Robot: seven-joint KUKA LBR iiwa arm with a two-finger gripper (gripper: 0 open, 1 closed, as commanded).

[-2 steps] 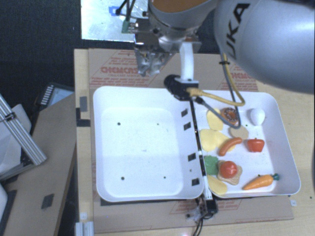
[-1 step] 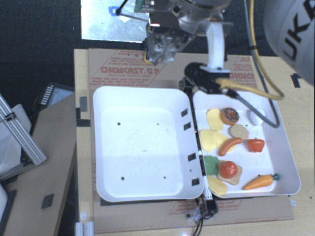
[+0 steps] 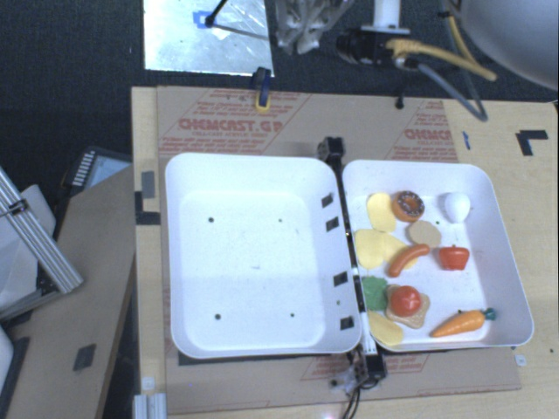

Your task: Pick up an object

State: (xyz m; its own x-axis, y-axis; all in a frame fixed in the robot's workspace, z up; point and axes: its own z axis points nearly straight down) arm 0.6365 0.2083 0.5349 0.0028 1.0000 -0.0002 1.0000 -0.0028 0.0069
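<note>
The carrot (image 3: 458, 323), near-right in the right bin (image 3: 507, 260), looks light, stiff, prob. slick plastic; best pinched mid-body; gripper (image 3: 301, 20) state can't be told.

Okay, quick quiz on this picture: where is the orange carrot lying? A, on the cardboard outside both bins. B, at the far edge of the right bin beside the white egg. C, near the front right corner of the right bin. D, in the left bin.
C: the carrot lies near the front right corner of the right bin, well in front of the white egg.
</note>
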